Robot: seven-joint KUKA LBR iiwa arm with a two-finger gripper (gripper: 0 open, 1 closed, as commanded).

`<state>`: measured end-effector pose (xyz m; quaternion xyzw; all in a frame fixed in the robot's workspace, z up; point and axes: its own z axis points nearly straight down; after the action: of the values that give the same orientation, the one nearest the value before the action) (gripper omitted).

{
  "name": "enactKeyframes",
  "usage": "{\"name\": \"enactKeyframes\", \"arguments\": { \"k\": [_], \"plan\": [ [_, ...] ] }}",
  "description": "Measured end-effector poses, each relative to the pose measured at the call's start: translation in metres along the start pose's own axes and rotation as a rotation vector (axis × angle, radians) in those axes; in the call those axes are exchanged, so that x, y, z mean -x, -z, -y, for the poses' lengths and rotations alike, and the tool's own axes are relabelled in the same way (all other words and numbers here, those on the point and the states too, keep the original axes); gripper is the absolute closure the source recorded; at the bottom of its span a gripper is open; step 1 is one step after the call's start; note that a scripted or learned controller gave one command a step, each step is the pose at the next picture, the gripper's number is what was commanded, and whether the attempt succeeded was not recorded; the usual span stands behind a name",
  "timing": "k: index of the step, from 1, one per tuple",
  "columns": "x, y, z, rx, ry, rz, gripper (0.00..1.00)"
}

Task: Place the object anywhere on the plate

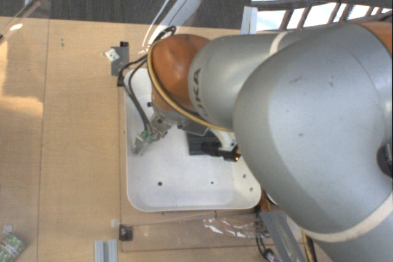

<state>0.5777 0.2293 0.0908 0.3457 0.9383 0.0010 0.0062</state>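
My grey arm with its orange band (175, 67) reaches in from the right and covers most of the view. Its gripper (146, 137) hangs low over the left part of a shallow white bin (184, 190), close to the bin's left wall. A small greenish piece (141, 143) sits at the gripper's tip; I cannot tell whether it belongs to the gripper or is a separate thing. The arm hides the upper and right parts of the bin.
The bin's floor in front of the gripper is bare white with two small dark dots. A black clamp (120, 64) with a white tag sits by the bin's far left corner. Bare wooden bench (67, 132) lies to the left.
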Motion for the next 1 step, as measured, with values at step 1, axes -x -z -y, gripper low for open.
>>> {"name": "enactKeyframes", "arguments": {
  "k": [1],
  "plan": [
    [0.0004,0.0102,-0.0031,0.01,0.001,0.002,1.0]
  ]
}}
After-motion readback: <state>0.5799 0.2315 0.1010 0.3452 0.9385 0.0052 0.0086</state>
